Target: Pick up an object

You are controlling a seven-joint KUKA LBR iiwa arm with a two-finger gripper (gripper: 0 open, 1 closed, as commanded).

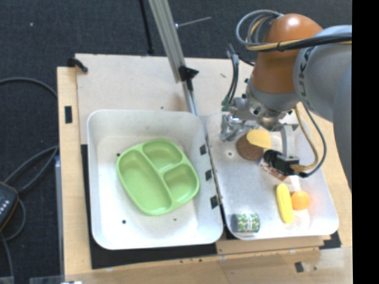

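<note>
Hanging over the upper left corner of the right bin (249, 185), the gripper (228, 129) sits low in the camera view, and from this slant I cannot tell whether it is open or closed; nothing shows as held. The closest candidate is a flat brown disc (249, 152) just beside it toward the bin's middle, with a pale yellow piece (259, 138) touching or overlapping its upper edge. Both look light and thin. The disc probably lies flush on the floor, so a grasp would have to come across its rim, and it could slide or tip rather than lift. The yellow piece looks slightly raised and may be the easier hold, though whether it is stiff or soft is unclear. Near the bin's lower right corner lie a long yellow banana-like thing (284, 204) and an orange ball (301, 200), touching each other. The first would be best taken across its narrow middle, while the second is likely to roll. A small patterned can (246, 222) rests against the lower edge, hard to close on with the wall so near. The left bin (106, 129) holds a green divided plate (157, 175) — broad, shallow and awkward for a two-finger grasp. The wall between the bins crowds the gripper's left side.
</note>
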